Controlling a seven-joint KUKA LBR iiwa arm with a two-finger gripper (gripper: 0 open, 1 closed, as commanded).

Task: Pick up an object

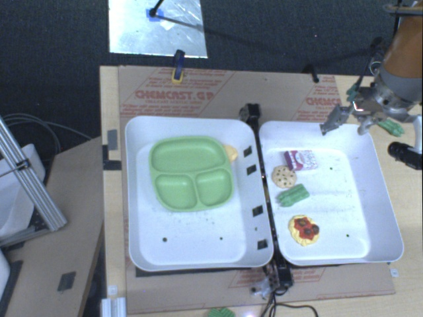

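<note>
Up at two o'clock, most of the arm (403, 58) is cut off by the frame's right edge; its orange band and grey wrist show. The hand (347, 123) hangs over the far rim of the right bin (380, 177), its two fingers (330, 121) spread well apart with nothing between them. A green shape just beside the wrist at three o'clock is too blurred to name.

The right bin holds four small things, grouped in its nine o'clock half. A purple and white packet (301, 159) lies nearest the hand, at about seven o'clock from it and apart from it. Just beside the packet at seven o'clock is a round cookie (283, 176). A green piece (293, 195) lies at six o'clock from the cookie, and a yellow piece with red topping (304, 230) sits nearest the near rim.

The left bin (142, 243) carries a green divided plate (192, 174) with three compartments. A yellow thing (230, 152) peeks out at the plate's two o'clock corner, mostly hidden, so its kind cannot be told.

Both bins rest on a brown board (198, 91) on the table (76, 170).
</note>
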